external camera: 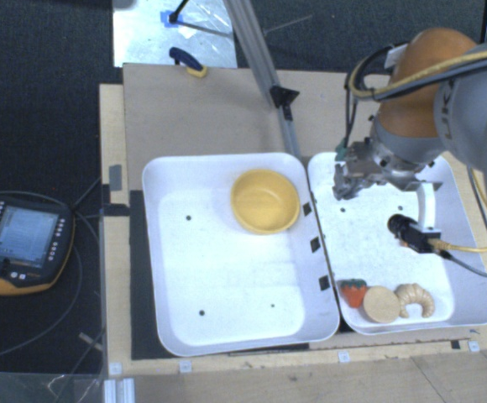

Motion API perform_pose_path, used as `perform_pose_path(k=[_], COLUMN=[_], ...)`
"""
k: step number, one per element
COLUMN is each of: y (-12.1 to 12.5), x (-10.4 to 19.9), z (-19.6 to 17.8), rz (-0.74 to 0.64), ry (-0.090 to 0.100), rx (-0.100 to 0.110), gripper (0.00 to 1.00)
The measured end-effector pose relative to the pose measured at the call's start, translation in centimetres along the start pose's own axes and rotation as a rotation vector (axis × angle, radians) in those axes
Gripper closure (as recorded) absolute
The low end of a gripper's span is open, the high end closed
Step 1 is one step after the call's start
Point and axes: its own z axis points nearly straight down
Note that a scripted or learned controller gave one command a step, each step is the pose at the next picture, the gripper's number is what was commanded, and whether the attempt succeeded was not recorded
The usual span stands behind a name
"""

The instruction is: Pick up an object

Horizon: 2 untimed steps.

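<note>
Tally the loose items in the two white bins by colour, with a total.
Yellow: 1, the bowl in the left bin
Red-orange: 1, a small item in the right bin
Tan: 2, a round piece and a croissant-shaped piece, same bin
Total: 4

Yellow bowl [265,201] upright, left bin top-right; tomato [353,292], round biscuit [381,304], croissant [416,300] in row, right bin btm edge
</note>
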Motion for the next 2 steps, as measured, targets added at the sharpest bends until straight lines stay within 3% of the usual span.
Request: perform_pose_path(k=[2], y=[5.2], x=[9.0], z=[-0.9], rz=[0.0], ry=[0.001], rx=[0.001], gripper=[1.0])
